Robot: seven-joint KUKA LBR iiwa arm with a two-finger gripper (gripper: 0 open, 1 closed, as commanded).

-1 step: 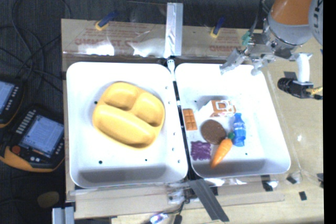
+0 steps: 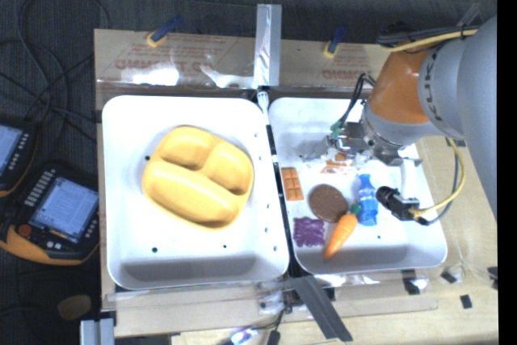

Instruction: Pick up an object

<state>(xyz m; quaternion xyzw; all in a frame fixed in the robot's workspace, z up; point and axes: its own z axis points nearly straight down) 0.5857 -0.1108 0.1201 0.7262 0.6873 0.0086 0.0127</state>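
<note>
**Lining up over the small items in the right bin**

Our likeliest targets sit bunched in the right bin (image 2: 420, 250): a blue bottle (image 2: 367, 199), a brown disc (image 2: 327, 202), a carrot (image 2: 340, 233), a purple piece (image 2: 308, 231) and an orange bar (image 2: 291, 183). The bottle touches the carrot's top, and the disc lies just left of both, so we judge a clean grasp needs us to descend straight onto one item and close across its narrow side, clear of its neighbours. The bar, apart from the cluster, looks the easiest choice.

The gripper (image 2: 349, 143) hangs over the far part of this bin, with the cluster nearer to us and slightly right. We cannot tell how its fingers stand, and nothing visibly sits in it.

The left bin (image 2: 121, 246) holds a large yellow loaf (image 2: 198, 175), well apart from the gripper.
</note>
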